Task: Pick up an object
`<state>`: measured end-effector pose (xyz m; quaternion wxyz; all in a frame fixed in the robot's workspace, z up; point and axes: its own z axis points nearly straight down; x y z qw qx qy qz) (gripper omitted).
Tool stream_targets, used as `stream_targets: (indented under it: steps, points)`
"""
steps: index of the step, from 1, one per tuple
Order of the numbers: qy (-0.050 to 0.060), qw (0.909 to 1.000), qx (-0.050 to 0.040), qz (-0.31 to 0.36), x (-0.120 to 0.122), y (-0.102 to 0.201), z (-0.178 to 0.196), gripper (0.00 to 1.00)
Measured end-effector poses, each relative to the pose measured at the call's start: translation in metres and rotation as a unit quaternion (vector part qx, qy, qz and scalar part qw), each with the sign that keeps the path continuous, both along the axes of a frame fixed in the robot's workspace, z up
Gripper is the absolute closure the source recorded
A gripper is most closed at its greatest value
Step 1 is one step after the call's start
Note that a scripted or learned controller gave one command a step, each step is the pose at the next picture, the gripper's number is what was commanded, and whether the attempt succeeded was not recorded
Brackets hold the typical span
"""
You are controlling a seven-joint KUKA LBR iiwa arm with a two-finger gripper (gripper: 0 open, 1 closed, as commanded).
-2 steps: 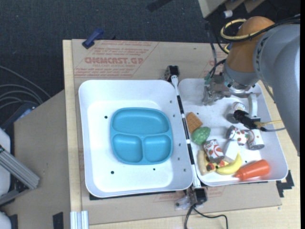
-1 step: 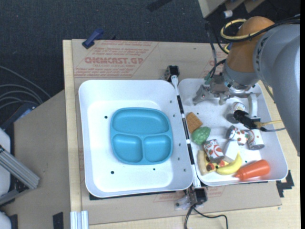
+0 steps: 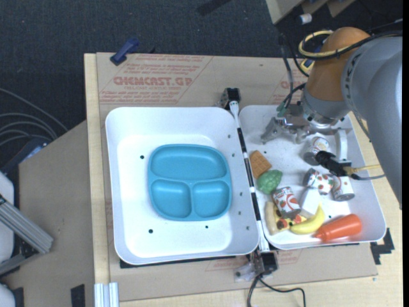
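Count: two white bins – left bin (image 3: 121,171), right bin (image 3: 377,219). One blue divided tray (image 3: 188,181), three compartments, in the left bin. Everything else sits right of that tray, in the right bin: one tan waffle-like piece (image 3: 259,163), one green lump (image 3: 269,181), one yellow banana (image 3: 307,223), one orange carrot (image 3: 337,228), two red-and-white printed items – one (image 3: 287,203) nearer the tray, one (image 3: 323,182) farther right. One arm, one gripper (image 3: 291,128).
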<state>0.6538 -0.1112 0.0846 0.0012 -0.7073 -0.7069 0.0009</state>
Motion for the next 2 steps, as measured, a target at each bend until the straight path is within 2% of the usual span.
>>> stream_targets:
  steps: [1,2]
  points:
    - [0.000,1.0000,0.0001,0.000,-0.045,0.010,0.000,0.00]
    - [-0.001,1.0000,0.0003,-0.001,-0.044,0.010,0.010,1.00]
